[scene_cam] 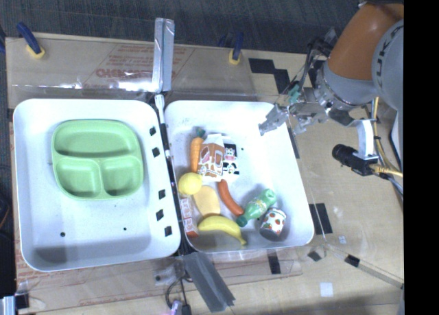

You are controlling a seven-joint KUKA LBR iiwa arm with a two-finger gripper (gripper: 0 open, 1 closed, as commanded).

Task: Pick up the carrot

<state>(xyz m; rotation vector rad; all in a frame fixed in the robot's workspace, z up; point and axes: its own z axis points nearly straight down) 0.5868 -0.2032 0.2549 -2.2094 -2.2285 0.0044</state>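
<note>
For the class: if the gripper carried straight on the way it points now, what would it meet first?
The gripper points left and slightly down into the right bin. Likely first: the small printed carton, just before the carrot, though depth is unclear.

Even bright light, soft shadows, slight blur.

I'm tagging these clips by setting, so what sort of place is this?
Probably a robot lab test bench, not a kitchen. Two white bins sit side by side on a taped board, one holding toy food such as a carrot and a banana, and a robot arm reaches in from the right.
</note>
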